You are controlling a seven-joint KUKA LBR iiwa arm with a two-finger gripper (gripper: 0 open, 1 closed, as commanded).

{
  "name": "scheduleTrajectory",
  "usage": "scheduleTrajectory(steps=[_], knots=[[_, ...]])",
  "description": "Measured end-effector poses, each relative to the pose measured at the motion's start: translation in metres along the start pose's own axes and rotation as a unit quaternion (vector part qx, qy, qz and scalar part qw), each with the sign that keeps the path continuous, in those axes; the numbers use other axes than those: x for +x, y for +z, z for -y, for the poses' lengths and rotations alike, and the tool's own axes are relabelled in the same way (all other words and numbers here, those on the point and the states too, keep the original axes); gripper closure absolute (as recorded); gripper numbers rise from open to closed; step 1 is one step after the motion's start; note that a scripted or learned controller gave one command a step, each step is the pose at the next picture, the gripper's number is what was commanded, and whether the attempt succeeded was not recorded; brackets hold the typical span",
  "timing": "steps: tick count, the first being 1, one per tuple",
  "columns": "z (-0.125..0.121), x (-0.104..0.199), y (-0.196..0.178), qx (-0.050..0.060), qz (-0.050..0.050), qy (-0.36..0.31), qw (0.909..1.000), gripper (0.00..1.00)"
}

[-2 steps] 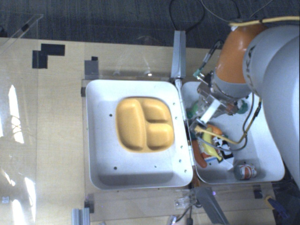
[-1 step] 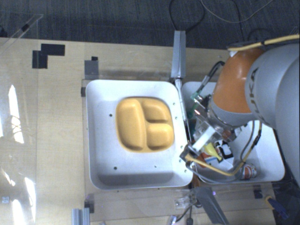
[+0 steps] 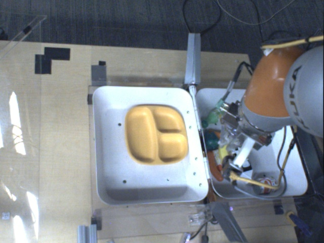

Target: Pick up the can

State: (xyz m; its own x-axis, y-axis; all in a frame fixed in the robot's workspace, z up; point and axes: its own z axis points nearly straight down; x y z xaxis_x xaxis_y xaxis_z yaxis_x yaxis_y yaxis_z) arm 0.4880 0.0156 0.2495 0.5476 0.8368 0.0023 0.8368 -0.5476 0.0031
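The arm reaches in from the right and hangs low over the right bin [image 3: 298, 178]. Its gripper [image 3: 226, 153] points down at the bin's left side, over a heap of small things. A small round thing with a printed label, probably the can [image 3: 264, 180], lies near the bin's front edge, to the right of the gripper and partly behind a yellow cable. It is apart from the gripper. The wrist hides much of the bin's middle.
The left bin [image 3: 109, 151] holds a yellow divided plate [image 3: 155, 134]. In the right bin, a green thing [image 3: 213, 117], a teal thing [image 3: 210, 141] and an orange-red thing [image 3: 215, 172] crowd along the left wall under the gripper.
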Motion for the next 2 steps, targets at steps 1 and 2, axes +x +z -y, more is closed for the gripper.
scheduleTrajectory(steps=[1,2], knots=[[0.008,0.012,0.066,0.002,0.001,0.097,0.9953,1.00],[0.051,0.076,0.065,0.001,0.000,0.368,0.9300,1.00]])
